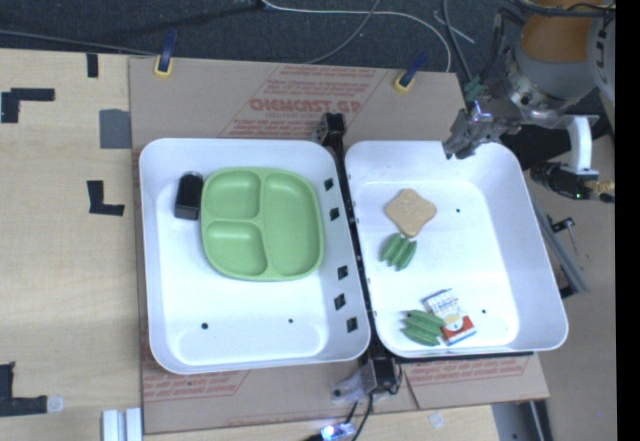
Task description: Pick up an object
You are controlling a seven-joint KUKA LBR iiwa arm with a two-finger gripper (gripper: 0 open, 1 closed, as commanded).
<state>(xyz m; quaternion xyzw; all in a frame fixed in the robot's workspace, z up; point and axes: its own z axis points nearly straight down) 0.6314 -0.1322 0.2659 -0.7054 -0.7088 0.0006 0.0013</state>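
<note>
Tan and flat, the toast slice (pixel 410 212) lies in the right bin (pixel 500 229) — light, stiff, probably toy plastic, best pinched across its narrow edges. My tool (pixel 466 134) hovers at the bin's far rim; its grip I cannot tell.

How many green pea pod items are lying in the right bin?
2. One green pod bunch lies just below the tan bread piece mid-bin; the other lies near the front edge, beside the small packet.
</note>
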